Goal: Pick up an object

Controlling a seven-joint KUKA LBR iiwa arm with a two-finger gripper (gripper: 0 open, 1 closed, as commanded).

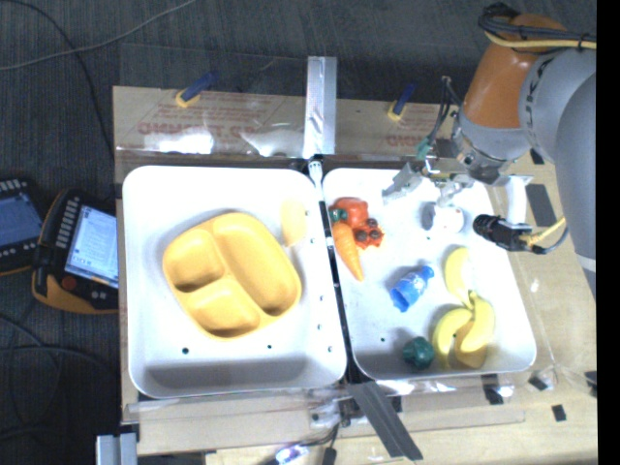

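My gripper (423,191) hangs over the far end of the right bin (513,303). Its two grey fingers are spread apart and hold nothing. In this bin, left of the gripper, a red toy (353,215) lies against an orange carrot (348,251). Nearer the front are a blue bottle (411,287), a single yellow banana (455,267), a bunch of bananas (464,328) and a dark green ball (418,353). A small white item (442,220) lies just below the fingers.
The left bin (145,356) holds a yellow divided plate (231,271) and a pale yellow block (293,221) by the shared wall. A handheld controller (76,252) sits on the floor to the left. Cables and a black part (496,229) hang beside the wrist.
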